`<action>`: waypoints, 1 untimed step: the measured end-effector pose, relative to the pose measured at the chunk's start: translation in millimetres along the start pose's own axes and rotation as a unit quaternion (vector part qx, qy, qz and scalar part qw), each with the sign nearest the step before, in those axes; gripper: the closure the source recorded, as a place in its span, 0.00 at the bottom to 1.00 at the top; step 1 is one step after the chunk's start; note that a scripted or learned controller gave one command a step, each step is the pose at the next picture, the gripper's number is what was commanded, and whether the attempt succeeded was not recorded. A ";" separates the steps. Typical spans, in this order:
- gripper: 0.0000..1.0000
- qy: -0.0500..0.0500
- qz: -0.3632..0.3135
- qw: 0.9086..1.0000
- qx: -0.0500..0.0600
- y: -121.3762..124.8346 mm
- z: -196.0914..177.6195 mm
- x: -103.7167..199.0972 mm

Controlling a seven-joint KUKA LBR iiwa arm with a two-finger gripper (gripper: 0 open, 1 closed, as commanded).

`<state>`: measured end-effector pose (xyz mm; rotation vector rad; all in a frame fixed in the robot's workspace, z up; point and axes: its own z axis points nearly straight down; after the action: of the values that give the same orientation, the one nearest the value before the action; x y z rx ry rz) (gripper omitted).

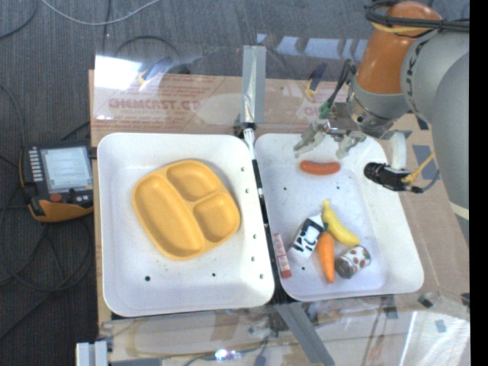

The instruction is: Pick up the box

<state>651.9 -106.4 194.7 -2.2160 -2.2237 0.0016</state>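
Gripper (329, 137) above right bin's (396, 280) far edge, fingers spread, nothing between them. Box (307, 236) lies near the front among banana (338, 226), carrot (326, 256) and can (352, 261); its label is unreadable.

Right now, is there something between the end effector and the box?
Yes. The hot dog lies just below the end effector, on the line toward the box. The banana and carrot crowd the box's right side.

Dark grey carpet (191, 21) surrounds the bench (152, 105). Thin cables (84, 14) loop across it beyond the bench, and a handheld pendant (57, 178) with a lit screen lies left of the bench.
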 end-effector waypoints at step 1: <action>0.00 -0.001 0.000 1.000 0.001 -36.0 85.4 11.3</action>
<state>615.7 -95.2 109.4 -2.2154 -2.2237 0.0049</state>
